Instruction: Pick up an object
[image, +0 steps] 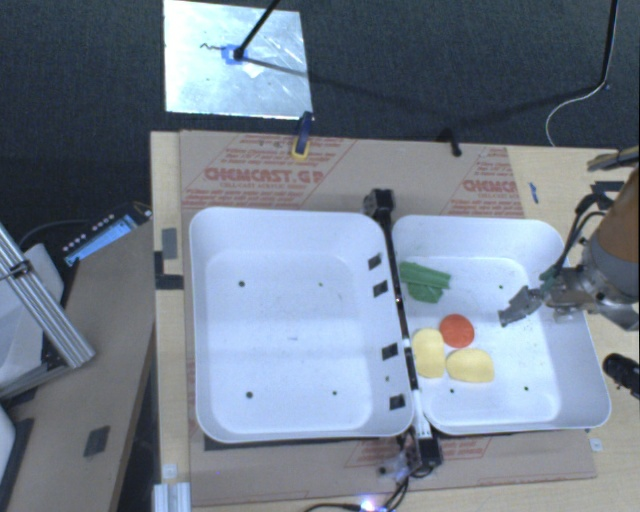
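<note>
Camera view
Hand (518, 306): grey, above the right part of the right bin (575, 400), reaching in from the right; how far it is open cannot be told, and nothing can be seen in its grasp.
Arm (615, 250): grey, with an orange band above the wrist, at the right edge of the view.
Green object (424, 280): flat, in the upper left part of the right bin, close to the divide between the bins.
Red object (457, 329): round, near the bin's middle, left of and below the hand, apart from it.
Yellow objects: one (428, 352) lower left of the red, the other (470, 366) just below it, side by side.
Left bin (290, 330): white, beside the right one on the worktop (100, 330).
Writing: red print on the brown sheet (420, 170) under the bins, upside down, seems to read "CHEMCAST GP".
</note>
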